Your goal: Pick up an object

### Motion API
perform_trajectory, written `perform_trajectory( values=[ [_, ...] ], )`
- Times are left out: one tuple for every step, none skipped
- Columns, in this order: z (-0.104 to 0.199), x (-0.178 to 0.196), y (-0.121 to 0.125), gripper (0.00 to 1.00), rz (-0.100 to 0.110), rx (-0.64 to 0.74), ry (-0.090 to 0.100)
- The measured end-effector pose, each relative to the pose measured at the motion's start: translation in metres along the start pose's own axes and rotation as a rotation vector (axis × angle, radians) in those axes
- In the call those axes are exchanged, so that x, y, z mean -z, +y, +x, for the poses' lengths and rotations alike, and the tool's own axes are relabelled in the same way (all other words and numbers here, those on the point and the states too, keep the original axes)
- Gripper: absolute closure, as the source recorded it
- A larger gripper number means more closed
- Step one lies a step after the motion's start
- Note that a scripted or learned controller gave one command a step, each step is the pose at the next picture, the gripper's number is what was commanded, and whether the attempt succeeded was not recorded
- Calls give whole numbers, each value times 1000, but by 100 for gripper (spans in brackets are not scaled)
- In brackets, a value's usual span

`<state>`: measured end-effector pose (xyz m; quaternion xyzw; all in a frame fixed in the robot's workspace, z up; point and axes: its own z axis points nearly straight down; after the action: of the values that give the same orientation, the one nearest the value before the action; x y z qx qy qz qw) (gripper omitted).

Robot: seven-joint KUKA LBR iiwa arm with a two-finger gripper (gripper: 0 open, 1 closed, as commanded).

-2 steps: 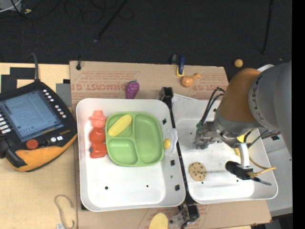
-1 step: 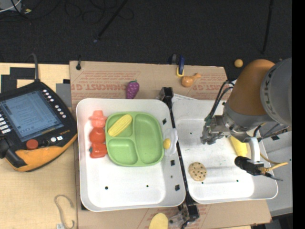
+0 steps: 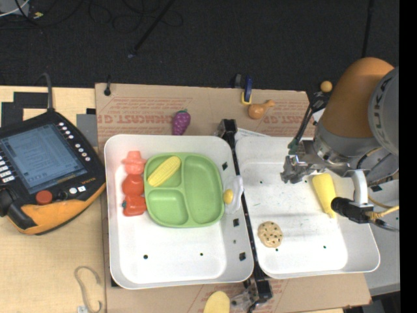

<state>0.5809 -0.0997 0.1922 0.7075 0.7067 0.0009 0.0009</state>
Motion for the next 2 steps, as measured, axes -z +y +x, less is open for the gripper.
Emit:
perform_trajectory(
  values=[
    [-1,38,1,100,1,0,0],
    [38,26,29,100,3,4,2]
  ],
)
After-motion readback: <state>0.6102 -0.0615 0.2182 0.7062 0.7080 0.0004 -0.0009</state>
